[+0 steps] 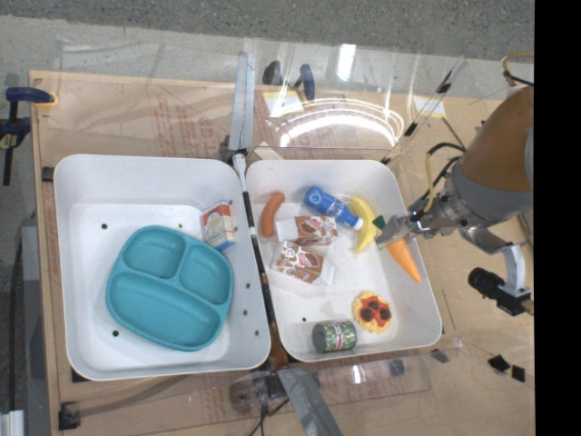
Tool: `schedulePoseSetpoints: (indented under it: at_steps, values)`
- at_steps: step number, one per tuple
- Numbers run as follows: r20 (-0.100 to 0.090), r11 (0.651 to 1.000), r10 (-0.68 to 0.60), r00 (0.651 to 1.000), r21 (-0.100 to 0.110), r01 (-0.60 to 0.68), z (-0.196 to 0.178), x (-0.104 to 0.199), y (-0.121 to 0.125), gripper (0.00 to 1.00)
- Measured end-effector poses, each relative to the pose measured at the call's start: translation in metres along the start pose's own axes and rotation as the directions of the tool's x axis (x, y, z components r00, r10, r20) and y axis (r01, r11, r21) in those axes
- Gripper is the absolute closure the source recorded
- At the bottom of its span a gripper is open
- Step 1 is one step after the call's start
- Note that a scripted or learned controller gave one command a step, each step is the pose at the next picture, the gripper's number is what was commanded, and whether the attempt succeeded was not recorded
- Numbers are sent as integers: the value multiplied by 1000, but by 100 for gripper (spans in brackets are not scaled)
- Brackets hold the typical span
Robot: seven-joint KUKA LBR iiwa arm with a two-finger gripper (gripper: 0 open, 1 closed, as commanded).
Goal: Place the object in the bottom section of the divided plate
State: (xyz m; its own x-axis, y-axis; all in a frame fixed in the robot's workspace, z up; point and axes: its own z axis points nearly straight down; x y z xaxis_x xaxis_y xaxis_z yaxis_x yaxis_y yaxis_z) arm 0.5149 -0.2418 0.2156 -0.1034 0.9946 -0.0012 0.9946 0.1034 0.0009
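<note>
Your wooden desk (136,116) carries two white bins; the teal divided plate (171,285) lies in the left bin (82,175), the arm's jaws (397,232) beyond its right; their grip cannot be told.

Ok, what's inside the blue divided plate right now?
The divided plate in the left bin shows bare blue in all three sections, nothing covering them. A small carton stands beside its upper right rim, outside it. Whatever lies under the plate is hidden.

Arm (497,166) cut off at right edge; tool (397,232) fingers indistinct.
</note>
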Motion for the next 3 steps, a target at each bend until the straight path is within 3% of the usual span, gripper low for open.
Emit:
schedulePoseSetpoints:
  at_steps: [1,2,3]
  values:
    - [-1,996,-95,996,1,95,-21,73,-22,100]
    - [-2,971,-238,971,2,238,29,155,-25,100]
    - [-1,971,-238,971,0,238,-25,207,-28,100]
